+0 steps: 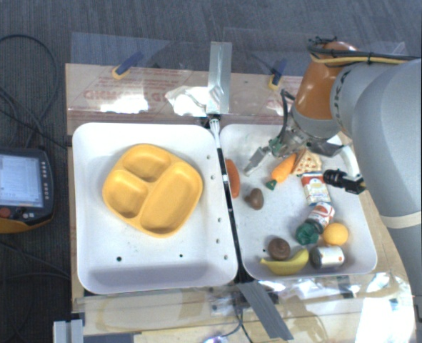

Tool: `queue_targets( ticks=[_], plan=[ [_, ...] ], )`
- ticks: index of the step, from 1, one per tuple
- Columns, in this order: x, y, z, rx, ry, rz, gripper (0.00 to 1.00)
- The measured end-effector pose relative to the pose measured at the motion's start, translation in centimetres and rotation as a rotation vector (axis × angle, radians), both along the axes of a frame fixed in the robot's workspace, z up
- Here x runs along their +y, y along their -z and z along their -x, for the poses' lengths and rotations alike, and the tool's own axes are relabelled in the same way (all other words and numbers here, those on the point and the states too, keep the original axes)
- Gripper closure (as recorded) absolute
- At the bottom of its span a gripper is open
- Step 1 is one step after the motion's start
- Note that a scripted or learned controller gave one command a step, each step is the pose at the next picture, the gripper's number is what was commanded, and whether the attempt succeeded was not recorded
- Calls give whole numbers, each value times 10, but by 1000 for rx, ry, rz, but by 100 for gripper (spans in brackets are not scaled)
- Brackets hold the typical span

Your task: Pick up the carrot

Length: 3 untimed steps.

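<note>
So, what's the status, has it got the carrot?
Gripper low in right bin, by carrot. Carrot not between fingers. Cracker touching carrot.

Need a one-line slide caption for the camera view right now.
Grey KUKA arm's two-finger gripper poised beside the small orange carrot in the right shallow white bin; yellow three-compartment plate sits in the left white bin.

The carrot (283, 168) lies hemmed in: the gripper (268, 153) is right at its upper left and a cracker packet (309, 162) touches its right side. Below the carrot a bare patch of the right bin (282, 213) floor leaves passage, edged by a brown nut (255, 199) to the carrot's lower left and a bottle (316, 204) to its lower right. Further below the carrot, a banana (285, 264), a can (327, 256) and an orange (335, 234) crowd the bin's near edge.
</note>
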<state>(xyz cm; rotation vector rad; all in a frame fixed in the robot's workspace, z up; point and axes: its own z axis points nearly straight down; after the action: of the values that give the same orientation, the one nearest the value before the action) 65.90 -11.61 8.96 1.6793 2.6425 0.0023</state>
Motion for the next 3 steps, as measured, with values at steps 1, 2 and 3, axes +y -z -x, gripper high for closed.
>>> queue_targets(
  ticks=[1,2,3],
  plan=[
    [0,-13,-2,-7,-2,6,100],
    [67,-101,-13,-3,-41,-4,100],
    [63,-95,-10,9,-35,-2,0]
  ],
)
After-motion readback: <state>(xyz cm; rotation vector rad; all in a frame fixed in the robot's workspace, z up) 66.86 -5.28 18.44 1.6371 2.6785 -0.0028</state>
